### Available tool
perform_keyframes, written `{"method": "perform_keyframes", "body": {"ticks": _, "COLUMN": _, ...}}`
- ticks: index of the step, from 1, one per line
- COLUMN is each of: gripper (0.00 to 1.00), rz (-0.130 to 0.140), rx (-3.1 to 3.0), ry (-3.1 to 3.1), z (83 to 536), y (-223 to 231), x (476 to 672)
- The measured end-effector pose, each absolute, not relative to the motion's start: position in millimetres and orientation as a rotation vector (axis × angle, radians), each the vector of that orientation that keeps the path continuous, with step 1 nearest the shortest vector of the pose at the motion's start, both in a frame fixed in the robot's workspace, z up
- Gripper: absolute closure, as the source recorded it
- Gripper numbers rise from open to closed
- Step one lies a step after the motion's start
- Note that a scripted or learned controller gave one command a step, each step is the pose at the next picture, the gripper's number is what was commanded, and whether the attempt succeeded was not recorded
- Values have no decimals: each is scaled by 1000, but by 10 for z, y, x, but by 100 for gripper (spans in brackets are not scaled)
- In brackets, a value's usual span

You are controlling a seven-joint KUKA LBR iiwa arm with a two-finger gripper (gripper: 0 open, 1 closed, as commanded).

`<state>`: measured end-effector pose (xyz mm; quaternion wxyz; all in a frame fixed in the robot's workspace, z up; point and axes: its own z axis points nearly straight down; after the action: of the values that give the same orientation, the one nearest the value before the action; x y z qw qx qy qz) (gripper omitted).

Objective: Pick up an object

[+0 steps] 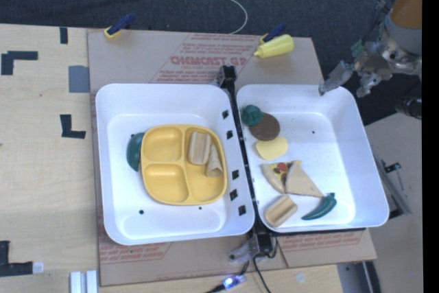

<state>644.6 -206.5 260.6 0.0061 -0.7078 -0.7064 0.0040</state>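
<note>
Two-finger grey gripper (348,81) poised over far right corner of right white bin (357,147), fingers spread, holding nothing. Yellow divided plastic tray (171,171) in left white bin (113,147).

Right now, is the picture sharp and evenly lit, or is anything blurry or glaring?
In the camera view the light is soft and even; the white bins look bright without harsh glare, the yellow tray and food pieces are sharp, and the hand at the upper right looks slightly blurred.

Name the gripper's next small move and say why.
Probably swing the gripper left and down over the right bin. It sits at that bin's upper right corner, holding nothing, while the pizza slice, brown disc and green pepper lie toward the bin's left and lower side.
</note>
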Motion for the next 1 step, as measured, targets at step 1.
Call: {"method": "perform_keyframes", "body": {"ticks": 1, "gripper": 0, "rz": 1, "rx": -2220, "ry": -2223, "z": 2692, "y": -2059, "x": 6469}}
